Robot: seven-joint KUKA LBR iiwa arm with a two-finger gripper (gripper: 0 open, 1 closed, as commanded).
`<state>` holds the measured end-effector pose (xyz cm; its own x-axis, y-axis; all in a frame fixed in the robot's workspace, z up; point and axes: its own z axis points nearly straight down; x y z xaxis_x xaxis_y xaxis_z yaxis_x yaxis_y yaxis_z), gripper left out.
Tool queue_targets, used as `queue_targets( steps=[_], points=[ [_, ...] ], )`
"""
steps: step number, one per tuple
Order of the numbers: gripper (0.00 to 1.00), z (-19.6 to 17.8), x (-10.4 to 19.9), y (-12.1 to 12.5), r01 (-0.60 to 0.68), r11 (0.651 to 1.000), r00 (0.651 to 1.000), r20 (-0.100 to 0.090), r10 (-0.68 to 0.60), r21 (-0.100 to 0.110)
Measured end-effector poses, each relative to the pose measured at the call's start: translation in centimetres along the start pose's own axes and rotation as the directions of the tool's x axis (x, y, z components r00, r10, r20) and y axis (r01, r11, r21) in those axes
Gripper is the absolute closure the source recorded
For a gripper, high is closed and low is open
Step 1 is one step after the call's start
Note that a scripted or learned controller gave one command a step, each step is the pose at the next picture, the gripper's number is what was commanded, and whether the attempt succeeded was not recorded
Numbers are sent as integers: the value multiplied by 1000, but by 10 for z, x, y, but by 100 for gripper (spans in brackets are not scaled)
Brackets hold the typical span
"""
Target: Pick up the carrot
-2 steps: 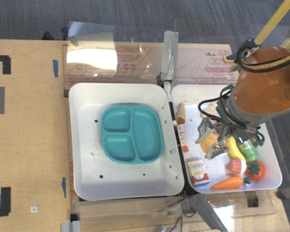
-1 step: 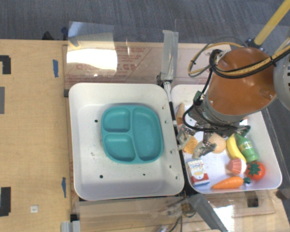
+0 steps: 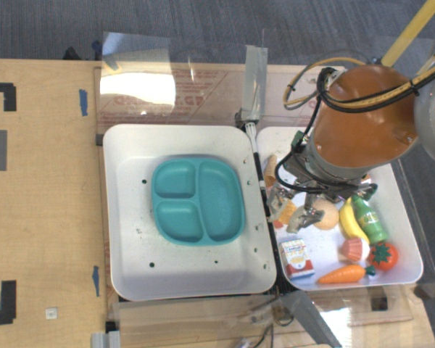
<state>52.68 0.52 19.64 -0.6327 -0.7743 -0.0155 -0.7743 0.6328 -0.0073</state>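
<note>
The orange carrot [image 3: 342,274] lies flat near the front edge of the right bin [image 3: 409,267], between a small red-and-white carton [image 3: 297,258] and a red strawberry [image 3: 383,257]. My gripper [image 3: 299,212] hangs below the orange wrist band in the left part of the right bin, well behind and to the left of the carrot. Its metal fingers sit among toy foods beside a pale round piece [image 3: 323,214]. Nothing can be made out between the fingers, and the wrist hides much of the bin's back.
A yellow banana [image 3: 350,221], a green bottle [image 3: 370,220] and a pink piece [image 3: 353,249] crowd the right bin behind the carrot. The left bin [image 3: 123,194] holds a teal divided plate [image 3: 199,200]. A metal divider separates the bins.
</note>
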Motion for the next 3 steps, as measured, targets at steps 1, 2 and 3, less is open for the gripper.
queue_targets(
  steps=[1,2,3],
  points=[
    [100,-11,-3,-1,-3,1000,1000,8,3,4],
    [100,-22,-5,-1,-5,1000,1000,16,5,8],
    [100,-53,48,-96,102,995,995,-10,-102,-2]
  ],
)
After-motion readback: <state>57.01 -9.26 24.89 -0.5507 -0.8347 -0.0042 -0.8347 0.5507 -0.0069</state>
